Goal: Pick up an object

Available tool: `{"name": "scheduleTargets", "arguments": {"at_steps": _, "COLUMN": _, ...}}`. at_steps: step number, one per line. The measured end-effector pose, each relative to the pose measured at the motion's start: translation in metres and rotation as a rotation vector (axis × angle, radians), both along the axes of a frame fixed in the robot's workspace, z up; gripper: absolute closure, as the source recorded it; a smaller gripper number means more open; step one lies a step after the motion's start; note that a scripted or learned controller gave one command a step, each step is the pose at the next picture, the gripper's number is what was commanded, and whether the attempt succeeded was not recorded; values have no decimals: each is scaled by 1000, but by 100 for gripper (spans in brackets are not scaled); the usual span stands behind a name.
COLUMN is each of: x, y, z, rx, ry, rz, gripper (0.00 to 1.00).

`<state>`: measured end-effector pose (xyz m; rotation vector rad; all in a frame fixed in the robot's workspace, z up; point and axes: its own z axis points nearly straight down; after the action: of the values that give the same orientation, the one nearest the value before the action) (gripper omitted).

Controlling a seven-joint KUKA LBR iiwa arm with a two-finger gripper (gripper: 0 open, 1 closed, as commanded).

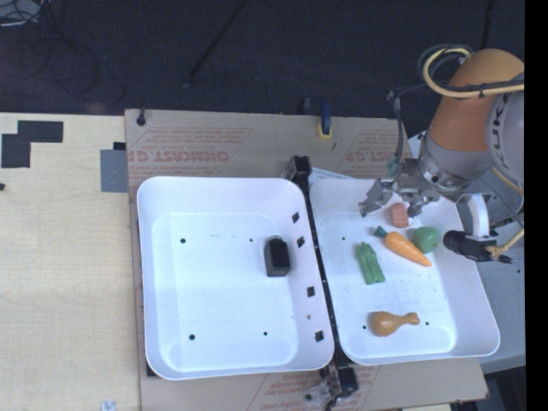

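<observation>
The gripper [396, 197] is seen low over the upper part of the right bin [479, 332], and its grey fingers [375, 202] are spread apart, one reaching toward the bin divider, the other nearer the wrist. Nothing is held between them. Just beside the fingertips, on the arm's side, a small pink-red piece [399, 215] is lying on the bin floor; whether a finger is touching it cannot be made out at this slant.

Moving outward, an orange carrot [406, 247] is found just below that piece, with a round green item [425, 239] touching its upper end. A green oblong piece [371, 264] is set to the carrot's left, and a tan drumstick-shaped toy [391, 322] rests well apart, near the bin's lower edge. In the left bin [171, 229], a dark block [276, 257] sits alone near the divider.

As for progress, the approach looks made but the grasp is judged not yet done: no object is lifted, none is enclosed. The closing, on the pink-red piece most likely, and the lift are left.
</observation>
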<state>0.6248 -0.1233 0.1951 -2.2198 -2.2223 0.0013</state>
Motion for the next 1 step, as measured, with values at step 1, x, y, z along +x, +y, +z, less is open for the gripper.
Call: {"name": "scheduleTargets", "arguments": {"at_steps": 1, "x": -86, "y": 41, "z": -88, "rx": 6, "ry": 18, "rz": -2, "gripper": 0}}
